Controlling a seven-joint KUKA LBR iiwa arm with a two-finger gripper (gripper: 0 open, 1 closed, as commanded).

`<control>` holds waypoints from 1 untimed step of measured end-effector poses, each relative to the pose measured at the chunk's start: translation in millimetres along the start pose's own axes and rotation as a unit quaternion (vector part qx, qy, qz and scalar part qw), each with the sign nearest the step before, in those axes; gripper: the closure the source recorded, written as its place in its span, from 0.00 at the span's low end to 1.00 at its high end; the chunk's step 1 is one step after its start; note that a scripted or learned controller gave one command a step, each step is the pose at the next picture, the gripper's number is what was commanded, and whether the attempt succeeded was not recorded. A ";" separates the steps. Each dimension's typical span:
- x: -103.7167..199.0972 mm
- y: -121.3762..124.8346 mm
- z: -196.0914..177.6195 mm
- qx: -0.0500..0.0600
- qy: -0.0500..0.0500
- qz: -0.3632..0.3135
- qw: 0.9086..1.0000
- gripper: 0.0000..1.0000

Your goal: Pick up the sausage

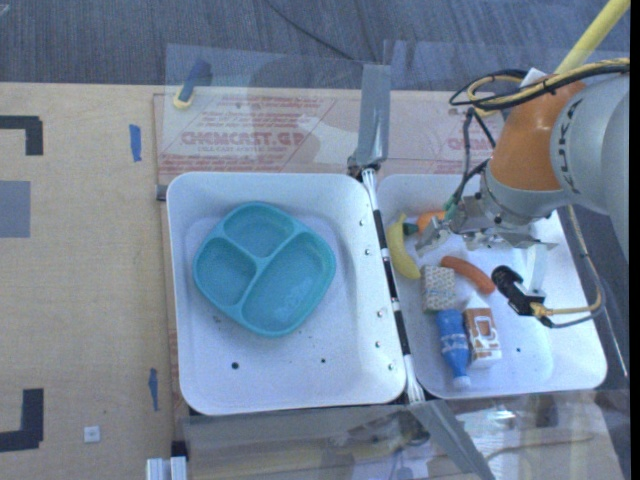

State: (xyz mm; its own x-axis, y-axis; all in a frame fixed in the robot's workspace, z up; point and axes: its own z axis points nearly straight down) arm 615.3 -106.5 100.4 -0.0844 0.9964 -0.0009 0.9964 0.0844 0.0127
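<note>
Just orange-red sausage (pixel 468 273), thin, slanted

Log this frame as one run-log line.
phase: approach | gripper: above right bin, fingers unclear | sausage: lying in right bin, not held | left bin: blue plate

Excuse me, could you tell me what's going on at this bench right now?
The robot arm is reaching into the right bin, where an orange sausage lies among a banana, a blue tube and a small carton. The left bin holds a teal divided plate.
</note>
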 end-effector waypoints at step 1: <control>-23.0 -27.6 11.7 0.003 0.001 0.044 0.999 0.00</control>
State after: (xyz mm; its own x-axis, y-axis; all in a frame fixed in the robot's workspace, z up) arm 589.9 -131.7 88.4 0.0045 1.0000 0.0025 1.0000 -0.0045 0.0062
